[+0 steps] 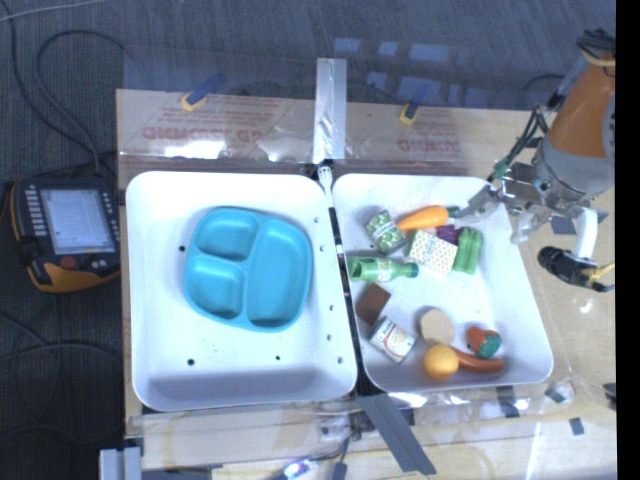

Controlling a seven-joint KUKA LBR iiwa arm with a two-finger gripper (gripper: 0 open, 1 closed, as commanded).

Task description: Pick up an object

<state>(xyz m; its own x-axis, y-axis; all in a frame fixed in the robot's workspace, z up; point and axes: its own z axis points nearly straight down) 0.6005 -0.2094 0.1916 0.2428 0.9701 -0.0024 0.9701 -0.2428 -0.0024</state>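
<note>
The right white bin [520, 298] holds several toy foods. Among them are an orange carrot [425, 216], a green patterned cube [384, 229], a checkered white box [432, 251], a green block [467, 250], a green bottle [383, 268] lying flat, a brown block [373, 302], a small can [393, 339], a tan disc [435, 324] and a yellow-orange fruit [440, 361]. My gripper [500, 215] hangs over the bin's upper right corner, just right of the carrot tip. Its fingers stand open with nothing between them.
The left white bin [160, 358] carries a blue divided plate [247, 268]. A red and green toy [484, 342] and an orange sausage [480, 365] lie at the right bin's front right. A teach pendant [65, 233] sits on the floor at far left.
</note>
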